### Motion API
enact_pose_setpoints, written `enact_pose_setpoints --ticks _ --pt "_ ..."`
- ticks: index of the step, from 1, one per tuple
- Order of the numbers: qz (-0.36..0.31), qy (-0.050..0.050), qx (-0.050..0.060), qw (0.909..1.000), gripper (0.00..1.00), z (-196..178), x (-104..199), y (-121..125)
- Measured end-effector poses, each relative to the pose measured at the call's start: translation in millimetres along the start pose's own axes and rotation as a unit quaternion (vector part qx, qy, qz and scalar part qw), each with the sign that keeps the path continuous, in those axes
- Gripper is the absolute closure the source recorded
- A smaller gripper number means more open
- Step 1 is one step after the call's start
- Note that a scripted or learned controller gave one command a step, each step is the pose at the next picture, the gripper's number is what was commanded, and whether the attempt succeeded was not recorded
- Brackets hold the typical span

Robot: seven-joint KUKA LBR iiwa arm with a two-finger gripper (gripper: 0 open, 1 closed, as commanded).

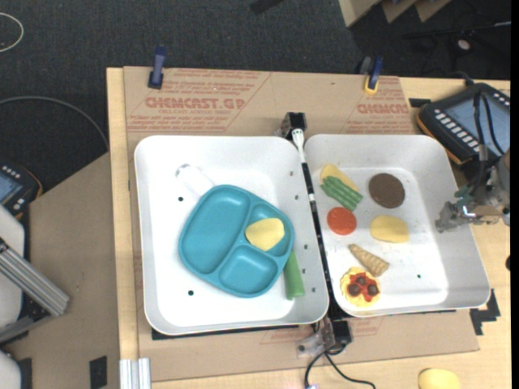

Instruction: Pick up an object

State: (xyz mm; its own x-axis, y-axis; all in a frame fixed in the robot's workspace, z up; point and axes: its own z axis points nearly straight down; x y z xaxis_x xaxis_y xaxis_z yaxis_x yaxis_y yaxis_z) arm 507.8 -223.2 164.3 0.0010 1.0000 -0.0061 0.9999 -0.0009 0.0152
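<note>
Dark carpet surrounds a bench topped with a printed brown board point(243, 104), held at its far edge by two blue clamps point(156, 66). On it sit two shallow white bins side by side.

The left bin point(162, 241) holds a blue divided plate point(215, 245) with a pale yellow lump point(264, 233) in one compartment. A green stick point(292, 278) lies just beside the plate, along the bin's right wall.

The right bin point(430, 274) carries the toy food we take to be on offer for picking: a yellow-and-green corn cob point(340, 186), a brown disc point(387, 190), a red disc point(341, 220), a yellow wedge point(390, 230), a tan cone point(369, 258) and a small pizza-like round point(361, 287). All six rest on the bin floor, none touching another except the cone and the round, which lie close together.

The gripper point(454, 214) hangs at the right bin's right rim, reaching in from the right, apart from every item; the yellow wedge is nearest. At this size we cannot tell whether it is released or clenched, and we see nothing in its grasp.

In our judgement the task has barely begun. No object has been lifted, and the approach, the descent, the grasp and the lift all remain to be done. A handheld control screen point(466, 124) rests on the bench behind the gripper.
</note>
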Motion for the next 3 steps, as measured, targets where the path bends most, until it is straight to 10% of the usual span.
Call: enact_pose_setpoints --ticks 1,3 --pt "0.000 0.005 0.010 0.9999 1.00 82.8 25.9 -30.9" --pt "0.000 0.001 0.005 1.0000 1.00 68.8 -0.4 -17.4"
